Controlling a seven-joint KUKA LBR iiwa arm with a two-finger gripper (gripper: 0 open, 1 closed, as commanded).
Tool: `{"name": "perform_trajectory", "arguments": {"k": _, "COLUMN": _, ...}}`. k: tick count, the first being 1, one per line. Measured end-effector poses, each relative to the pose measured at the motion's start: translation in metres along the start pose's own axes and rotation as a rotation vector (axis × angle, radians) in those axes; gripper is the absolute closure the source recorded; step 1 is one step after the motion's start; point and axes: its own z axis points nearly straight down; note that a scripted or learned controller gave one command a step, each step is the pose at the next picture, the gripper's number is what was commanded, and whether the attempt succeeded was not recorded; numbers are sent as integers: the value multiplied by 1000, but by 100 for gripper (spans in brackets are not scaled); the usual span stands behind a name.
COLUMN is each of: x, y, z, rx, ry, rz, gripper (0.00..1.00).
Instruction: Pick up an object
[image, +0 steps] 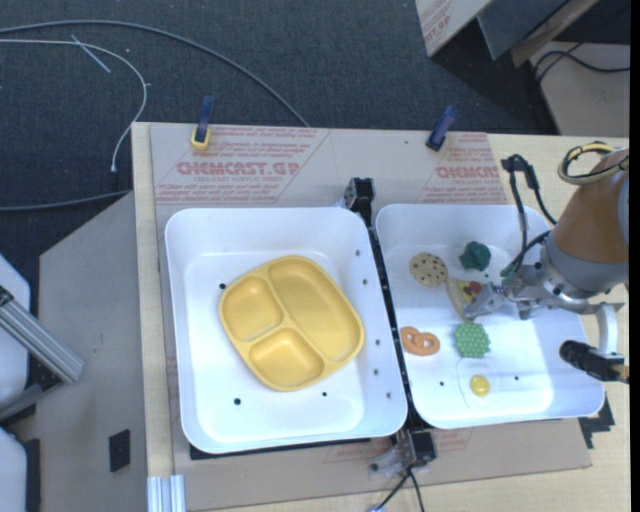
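Note:
The right bin (520, 400) holds several small items: a tan speckled cookie (428, 268), a dark green piece (476, 255), an orange pretzel ring (420, 342), a light green bumpy ball (472, 340) and a small yellow piece (480, 384). A small red and yellow item (466, 291) lies between the cookie and the gripper. My gripper (487, 301) is low in this bin, reaching in from the right. Its tip is just above the bumpy ball and next to the red and yellow item. I cannot see whether anything is held.
The left bin (200, 250) carries a yellow three-compartment plate (290, 322). The arm's orange band (592, 220) and grey wrist hang over the right bin's right side. Black cables (520, 190) run along the back right edge. Blue clamps (203, 122) hold the board's far edge.

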Motion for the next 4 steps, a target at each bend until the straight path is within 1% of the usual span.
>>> {"name": "perform_trajectory", "arguments": {"k": 1, "x": 1, "y": 3, "z": -13, "rx": -10, "ry": 0, "rz": 0, "gripper": 100}}
{"name": "perform_trajectory", "arguments": {"k": 2, "x": 1, "y": 10, "z": -56, "rx": -2, "ry": -4, "rz": 0, "gripper": 100}}
{"name": "perform_trajectory", "arguments": {"k": 3, "x": -4, "y": 15, "z": -102, "rx": -7, "ry": -6, "rz": 0, "gripper": 100}}
{"name": "perform_trajectory", "arguments": {"k": 4, "x": -2, "y": 15, "z": -146, "rx": -7, "ry": -6, "rz": -1, "gripper": 100}}
